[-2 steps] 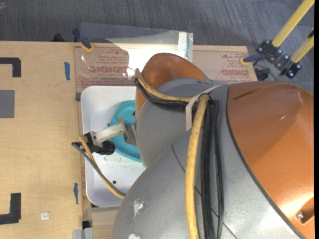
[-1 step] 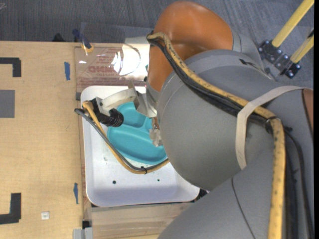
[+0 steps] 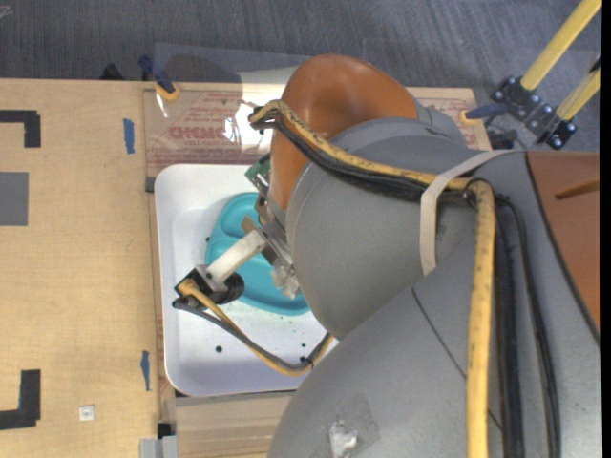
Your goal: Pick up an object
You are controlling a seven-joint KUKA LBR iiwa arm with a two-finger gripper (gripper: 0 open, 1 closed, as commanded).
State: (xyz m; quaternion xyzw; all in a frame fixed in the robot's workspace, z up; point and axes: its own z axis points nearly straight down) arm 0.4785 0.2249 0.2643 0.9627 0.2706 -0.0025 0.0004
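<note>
Camera view: arm crowds the white bin

The white bin point(image 3: 186, 351) lies at 9 o'clock of the grey arm point(image 3: 382, 227). A teal object point(image 3: 237, 219) rests inside, toward the bin's 3 o'clock edge. The gripper point(image 3: 279, 260) sits over the object's 3 o'clock side; whether it is open or closed cannot be told.

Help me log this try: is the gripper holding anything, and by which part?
It cannot be told. The gripper sits over the turquoise object in the white bin, but the arm hides any hold.
</note>
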